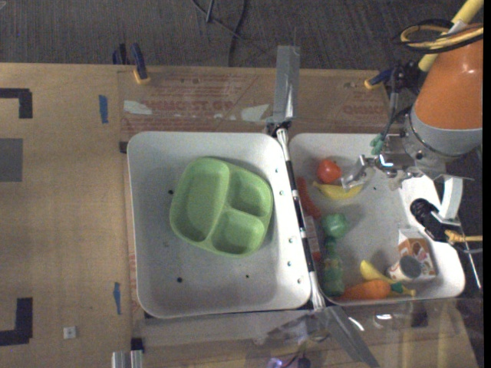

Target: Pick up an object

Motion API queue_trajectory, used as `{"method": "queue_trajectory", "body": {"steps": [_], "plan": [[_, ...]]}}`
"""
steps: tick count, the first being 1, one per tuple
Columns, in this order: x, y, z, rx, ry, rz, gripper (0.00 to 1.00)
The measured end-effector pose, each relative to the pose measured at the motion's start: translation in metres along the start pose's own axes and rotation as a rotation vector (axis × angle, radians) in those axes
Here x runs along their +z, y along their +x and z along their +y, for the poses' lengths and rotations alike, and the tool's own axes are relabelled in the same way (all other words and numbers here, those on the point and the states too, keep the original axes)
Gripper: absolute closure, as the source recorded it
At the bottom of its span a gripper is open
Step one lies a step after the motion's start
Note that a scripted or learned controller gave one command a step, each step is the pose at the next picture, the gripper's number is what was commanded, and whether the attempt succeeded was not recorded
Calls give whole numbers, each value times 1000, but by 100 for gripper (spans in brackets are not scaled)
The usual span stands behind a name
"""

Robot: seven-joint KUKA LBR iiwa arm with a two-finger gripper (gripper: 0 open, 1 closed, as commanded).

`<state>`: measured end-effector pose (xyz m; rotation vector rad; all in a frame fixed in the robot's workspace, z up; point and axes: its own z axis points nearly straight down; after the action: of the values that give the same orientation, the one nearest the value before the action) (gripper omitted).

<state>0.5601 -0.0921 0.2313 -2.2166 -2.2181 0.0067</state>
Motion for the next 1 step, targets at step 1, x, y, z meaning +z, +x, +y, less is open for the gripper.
{"method": "queue_trajectory", "body": {"steps": [1], "plan": [[135, -22, -21, -108, -4, -1, 0]]}}
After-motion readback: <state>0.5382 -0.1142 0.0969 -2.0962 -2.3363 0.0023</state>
